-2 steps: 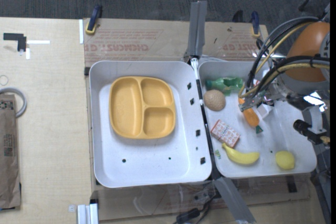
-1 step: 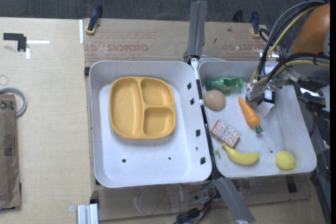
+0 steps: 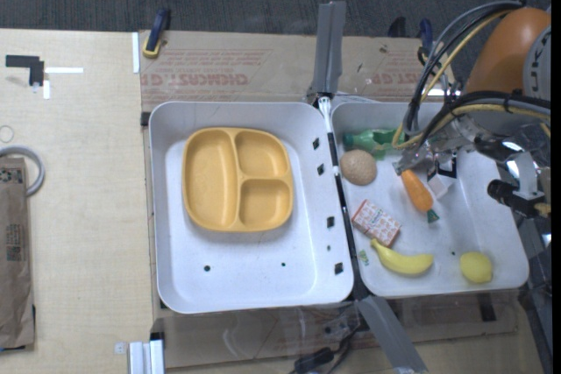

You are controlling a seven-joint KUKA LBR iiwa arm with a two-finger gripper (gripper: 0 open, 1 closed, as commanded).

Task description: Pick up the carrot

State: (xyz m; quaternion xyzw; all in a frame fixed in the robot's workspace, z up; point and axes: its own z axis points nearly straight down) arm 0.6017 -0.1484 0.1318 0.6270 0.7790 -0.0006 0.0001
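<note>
Over in the right bin (image 3: 504,263) the carrot (image 3: 418,191) lies on the white floor, orange body slanted with its little green end pointing down and to the right. Its upper end sits right under the tip of the pincer (image 3: 423,160), which hangs just above it at the end of the grey arm with a mess of cables around the wrist; whether they touch I honestly can't tell. From this angle I also can't make out if the pincer is spread or pressed together, and nothing shows the carrot gripped. Just left of the carrot is a brownish egg-shaped thing (image 3: 358,167), with something green (image 3: 368,138) behind it near the bin's back wall. Below the carrot there's a small red and white packet (image 3: 376,222), then a banana (image 3: 401,259) near the front edge, and a lemon (image 3: 476,267) off to the right of that. The left bin (image 3: 175,276) holds a yellow divided plate (image 3: 237,179), well apart from everything else, all on the desk (image 3: 70,188).
</note>
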